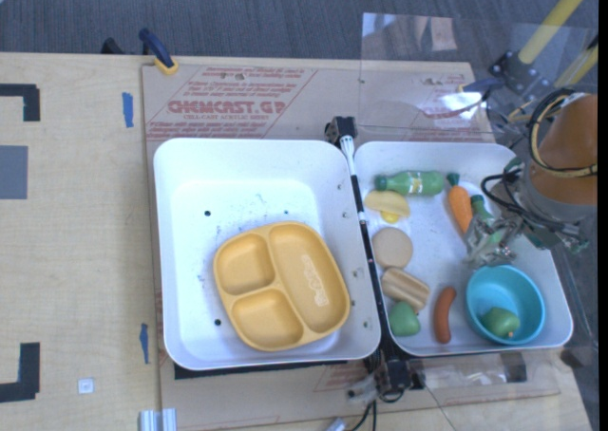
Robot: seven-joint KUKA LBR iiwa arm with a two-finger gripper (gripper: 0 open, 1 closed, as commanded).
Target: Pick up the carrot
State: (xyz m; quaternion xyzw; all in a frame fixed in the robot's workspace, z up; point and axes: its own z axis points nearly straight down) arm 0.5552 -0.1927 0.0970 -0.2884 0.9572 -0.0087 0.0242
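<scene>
Carrot (460, 209): lying in the right bin (556, 272), upper part, just right of the green bottle (414, 182).
Gripper (490, 243): low in the right bin, just beside the carrot's lower end, above the blue bowl (504, 303).
Fingers: state cannot be told.
Left bin (190, 230): holds a yellow divided plate (278, 284).

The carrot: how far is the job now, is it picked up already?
Done: the gripper is down in the right bin, close beside the carrot. In hand: nothing that shows; the carrot lies on the bin floor next to the green bottle, and whether the fingers touch it is unclear. Left: grasping and lifting it.
</scene>
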